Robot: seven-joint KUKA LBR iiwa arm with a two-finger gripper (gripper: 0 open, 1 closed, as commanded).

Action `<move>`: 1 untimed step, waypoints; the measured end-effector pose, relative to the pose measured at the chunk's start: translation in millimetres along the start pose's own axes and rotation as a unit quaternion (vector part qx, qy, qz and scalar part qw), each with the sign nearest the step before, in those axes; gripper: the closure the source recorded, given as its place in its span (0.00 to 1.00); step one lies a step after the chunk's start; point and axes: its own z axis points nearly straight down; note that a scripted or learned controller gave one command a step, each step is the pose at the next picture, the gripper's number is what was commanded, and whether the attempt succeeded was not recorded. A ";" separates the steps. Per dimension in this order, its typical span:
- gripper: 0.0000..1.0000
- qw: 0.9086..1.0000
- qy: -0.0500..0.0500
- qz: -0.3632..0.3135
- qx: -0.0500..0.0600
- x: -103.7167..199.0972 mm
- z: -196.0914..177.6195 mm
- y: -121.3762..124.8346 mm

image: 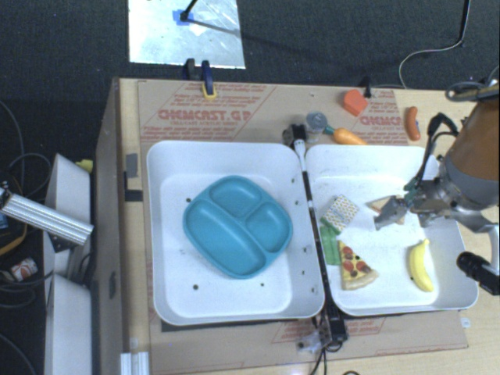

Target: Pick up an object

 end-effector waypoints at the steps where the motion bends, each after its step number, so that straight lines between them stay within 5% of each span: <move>1: 0.00 1.000 0.000 0.002 0.003 -89.0 133.6 9.0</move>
